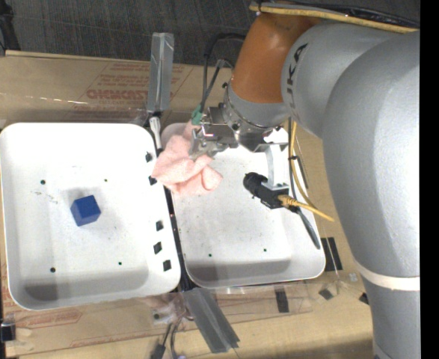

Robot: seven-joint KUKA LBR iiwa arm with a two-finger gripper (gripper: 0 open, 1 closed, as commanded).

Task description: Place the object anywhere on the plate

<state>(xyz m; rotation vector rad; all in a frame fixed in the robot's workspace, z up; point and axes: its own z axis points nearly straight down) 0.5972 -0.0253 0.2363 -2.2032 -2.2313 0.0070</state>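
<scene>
Up at the back-left corner of the right bin (pixel 309 264), the pink cloth (pixel 183 168) sat bunched, hanging just below-left of my claw (pixel 208 137). Looked like my fingers were pinching its top edge, honestly hard to be sure. No plate anywhere I could spot. My arm (pixel 354 103) came in from the right, wrist bent down.

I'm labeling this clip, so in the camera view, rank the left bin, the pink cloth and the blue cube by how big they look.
1. Left bin, largest by far.
2. Pink cloth.
3. Blue cube, smallest.
</scene>
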